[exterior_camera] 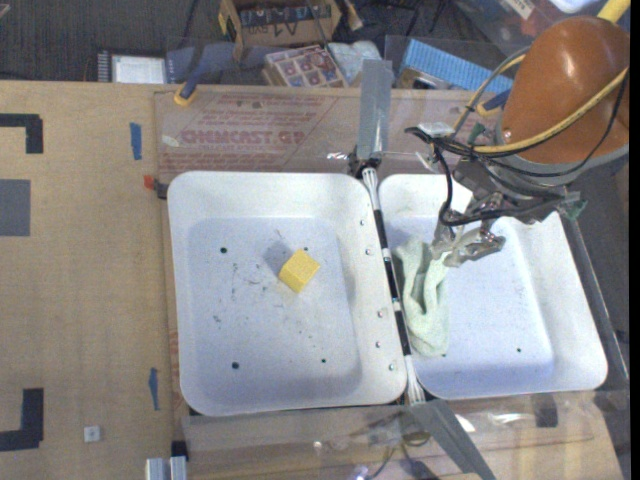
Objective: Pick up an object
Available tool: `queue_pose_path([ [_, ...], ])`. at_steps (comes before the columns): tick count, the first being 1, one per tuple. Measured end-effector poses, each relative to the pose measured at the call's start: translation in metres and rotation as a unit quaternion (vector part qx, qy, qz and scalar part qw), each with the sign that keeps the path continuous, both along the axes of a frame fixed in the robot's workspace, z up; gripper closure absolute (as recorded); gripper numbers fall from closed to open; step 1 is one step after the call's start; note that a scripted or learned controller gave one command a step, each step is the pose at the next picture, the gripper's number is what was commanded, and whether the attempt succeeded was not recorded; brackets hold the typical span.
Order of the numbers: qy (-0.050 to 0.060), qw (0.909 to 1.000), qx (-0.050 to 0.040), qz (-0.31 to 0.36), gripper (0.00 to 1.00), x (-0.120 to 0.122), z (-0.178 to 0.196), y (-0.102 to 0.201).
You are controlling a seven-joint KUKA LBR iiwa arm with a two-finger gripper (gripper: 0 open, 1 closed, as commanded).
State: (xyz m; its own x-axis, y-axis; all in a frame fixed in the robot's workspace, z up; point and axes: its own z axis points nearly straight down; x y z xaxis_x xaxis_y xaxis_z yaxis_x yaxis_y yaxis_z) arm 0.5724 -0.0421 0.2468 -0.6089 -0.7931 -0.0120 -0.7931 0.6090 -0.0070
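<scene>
Plywood forms the top of the desk (70, 298), pale brown, with black angular marks at its left edge, a grey square and short strips of blue tape. Behind it runs a dark floor strip crowded with clutter: a wooden crate, a patterned box, a blue ribbed item and loose cables. A clear sheet taped along the back of the desk carries reddish mirrored lettering too faint to read. Two white bins sit side by side, touching along a grey metal divider. The left bin (200, 368) shows scuffs and a few dark dots on its floor, and a small yellow cube (299, 270) lies near its middle, tilted cornerwise. The right bin (540, 338) holds a pale green cloth (425, 298), crumpled in a long heap against its left wall. The arm (570, 83), with its glossy orange band and yellow cable, enters from the upper right. Its pincer (462, 246) hangs over the right bin, at the cloth's upper end; whether its fingers grip the fabric or stand apart, I cannot tell.
</scene>
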Motion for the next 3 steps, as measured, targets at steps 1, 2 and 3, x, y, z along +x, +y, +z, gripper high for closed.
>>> queue_pose_path([
  [1, 0.004, 0.9992, -0.001, -0.041, 1.0, 0.021, 0.116, 0.043],
  [2, 0.004, 0.9982, -0.001, -0.06, 1.0, 0.017, -0.061, 0.028],
  [3, 0.003, 0.9907, -0.0006, -0.136, 1.0, 0.027, -0.061, -0.041],
])
